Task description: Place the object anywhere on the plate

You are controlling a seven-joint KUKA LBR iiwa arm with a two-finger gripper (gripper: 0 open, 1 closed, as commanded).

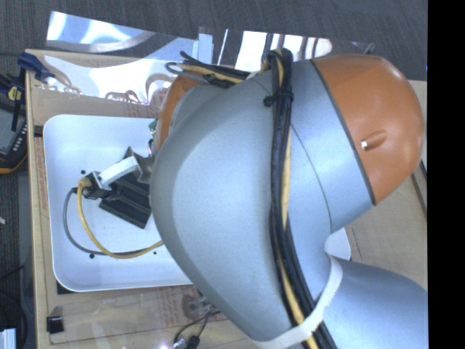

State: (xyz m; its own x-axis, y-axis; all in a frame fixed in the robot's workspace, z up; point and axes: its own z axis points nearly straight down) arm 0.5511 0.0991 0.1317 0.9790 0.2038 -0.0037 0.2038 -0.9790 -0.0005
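Observation:
My grey arm (240,195) reaches in from the right and covers most of the view, hiding the right side of the bench and whatever lies under it. Its wrist end hangs low over the left white bin (62,144), near the bin's middle. Of the gripper (145,167) I see only a small grey part at the arm's left edge, just above the bin floor. The orange wrist band (171,100) peeks out above it. The bin's left half shows bare white floor.
The bin's raised rim (51,217) runs down the left and along the front. A shiny metal strip (109,35) lies behind the bench. Dark tools (11,137) sit off the bench at the far left. The arm's orange joint cap (370,122) bulges at the upper right.

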